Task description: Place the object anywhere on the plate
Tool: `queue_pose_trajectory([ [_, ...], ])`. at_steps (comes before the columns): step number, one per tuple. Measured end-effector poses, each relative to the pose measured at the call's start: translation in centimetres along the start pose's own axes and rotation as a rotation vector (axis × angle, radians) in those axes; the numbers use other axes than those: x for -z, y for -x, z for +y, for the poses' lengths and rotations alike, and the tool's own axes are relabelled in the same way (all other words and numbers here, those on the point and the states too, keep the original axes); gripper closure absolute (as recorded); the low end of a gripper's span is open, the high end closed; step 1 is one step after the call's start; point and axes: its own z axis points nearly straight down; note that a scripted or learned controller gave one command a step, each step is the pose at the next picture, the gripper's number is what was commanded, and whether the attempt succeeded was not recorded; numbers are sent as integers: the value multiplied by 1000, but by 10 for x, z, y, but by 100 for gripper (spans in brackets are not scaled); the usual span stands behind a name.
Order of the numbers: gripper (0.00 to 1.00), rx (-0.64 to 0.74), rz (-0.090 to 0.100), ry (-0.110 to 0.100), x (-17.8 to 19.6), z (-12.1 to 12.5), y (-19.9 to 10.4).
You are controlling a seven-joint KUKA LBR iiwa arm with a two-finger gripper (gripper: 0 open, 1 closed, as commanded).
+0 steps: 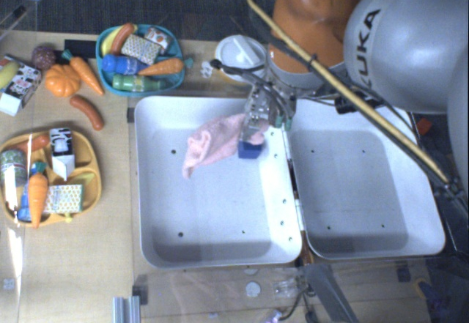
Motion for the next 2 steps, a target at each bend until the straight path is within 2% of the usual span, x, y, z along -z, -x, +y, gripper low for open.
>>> queue_pose_trajectory([
  [1, 100, 216, 0, 0, -8, 5, 1],
  [2, 0, 216, -1, 1, -8, 5, 1],
])
